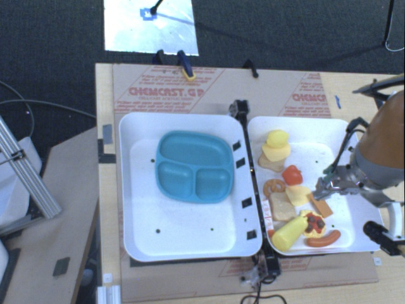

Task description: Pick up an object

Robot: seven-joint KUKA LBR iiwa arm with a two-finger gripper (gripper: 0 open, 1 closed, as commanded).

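Observation:
The right bin (316, 128) holds several toy foods: a yellow piece (276, 144) at the back, a red tomato (292, 175), a brown pretzel (274, 187), a pale yellow cheese slab (297, 196), a tan bread slice (281, 207), an orange block (321, 206), a yellow bottle (289, 231), a small red-topped piece (314, 222) and a sausage (323, 238). My gripper (321, 187) reaches in from the right and hangs low over the bin's middle. It sits just right of the cheese slab and above the orange block. Nothing can be seen held in it.
The left bin (139, 227) carries a blue divided tray (193, 168). A black hinge strip (248, 176) runs between the two bins. The grey and orange arm (383, 144) covers the right bin's far right side. Cardboard (164, 90) lies under both bins.

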